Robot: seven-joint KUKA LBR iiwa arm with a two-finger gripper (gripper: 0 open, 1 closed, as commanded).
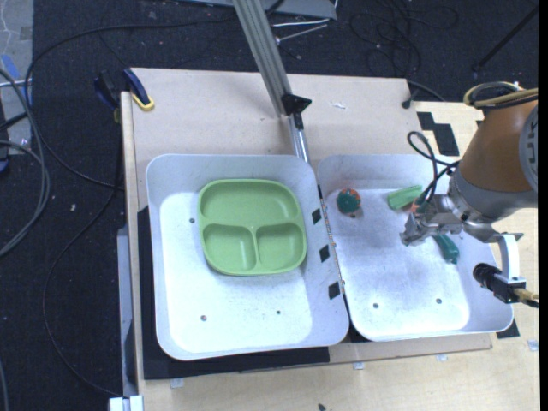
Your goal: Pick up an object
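The pale wooden counter (214, 110) looks matt and smooth. Both shallow white plastic bins, the left bin (248, 315) and the right bin (402, 298), have a dull finish speckled with grey scuffs. The light green three-compartment plastic tray (253, 227) has a soft satin sheen. A slanted ribbed metal pole (261, 41) looks brushed. The arm's orange band (497, 144) is smooth and faintly glossy.

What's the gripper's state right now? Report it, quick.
Gripper: low in the right bin, beside the teal object; open or closed cannot be told.
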